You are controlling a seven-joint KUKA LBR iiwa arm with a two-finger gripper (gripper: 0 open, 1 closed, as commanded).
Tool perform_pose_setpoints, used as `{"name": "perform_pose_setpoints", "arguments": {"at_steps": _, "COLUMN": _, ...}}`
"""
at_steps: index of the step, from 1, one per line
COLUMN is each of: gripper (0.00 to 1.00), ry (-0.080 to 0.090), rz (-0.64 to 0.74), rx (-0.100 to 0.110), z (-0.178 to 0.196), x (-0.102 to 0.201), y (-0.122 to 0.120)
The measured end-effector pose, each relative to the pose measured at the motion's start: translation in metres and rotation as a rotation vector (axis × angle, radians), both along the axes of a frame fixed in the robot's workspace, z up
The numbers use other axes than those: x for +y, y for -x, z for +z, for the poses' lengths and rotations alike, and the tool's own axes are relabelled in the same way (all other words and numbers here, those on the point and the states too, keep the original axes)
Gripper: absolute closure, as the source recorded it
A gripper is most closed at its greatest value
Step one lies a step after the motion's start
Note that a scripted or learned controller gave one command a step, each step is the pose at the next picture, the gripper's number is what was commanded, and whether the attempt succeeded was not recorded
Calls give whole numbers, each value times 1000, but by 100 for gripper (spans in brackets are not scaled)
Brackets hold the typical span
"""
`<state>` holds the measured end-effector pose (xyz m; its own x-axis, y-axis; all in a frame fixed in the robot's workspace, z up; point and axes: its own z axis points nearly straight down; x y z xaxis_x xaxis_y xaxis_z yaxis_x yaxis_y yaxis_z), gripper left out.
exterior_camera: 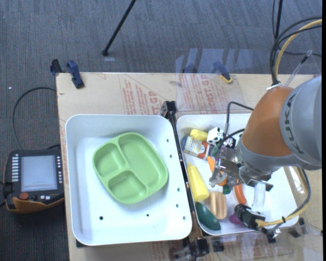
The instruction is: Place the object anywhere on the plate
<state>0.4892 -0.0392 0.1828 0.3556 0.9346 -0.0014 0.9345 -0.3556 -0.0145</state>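
While the green plate (pixel 130 167) sits in the left bin (pixel 76 200) with three little sections, the gripper (pixel 220 170) hangs low over the toys in the right bin (pixel 204 121). I cannot tell if it is open or closed, or if it has picked a toy. Under it lie a yellow toy (pixel 198 182), a tan one (pixel 218 204) and a dark green one (pixel 208 216), all close together.
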Motion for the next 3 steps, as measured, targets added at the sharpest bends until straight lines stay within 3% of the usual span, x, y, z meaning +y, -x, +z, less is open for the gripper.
{"name": "perform_pose_setpoints", "arguments": {"at_steps": 1, "gripper": 100, "ry": 0, "rz": 98, "rx": 2, "z": -1, "x": 55, "y": -30}}
{"name": "perform_pose_setpoints", "arguments": {"at_steps": 2, "gripper": 0, "ry": 1, "rz": 97, "rx": 2, "z": 0, "x": 54, "y": -30}}
{"name": "perform_pose_setpoints", "arguments": {"at_steps": 3, "gripper": 100, "ry": -2, "rz": 100, "rx": 17, "z": 4, "x": 54, "y": -29}}
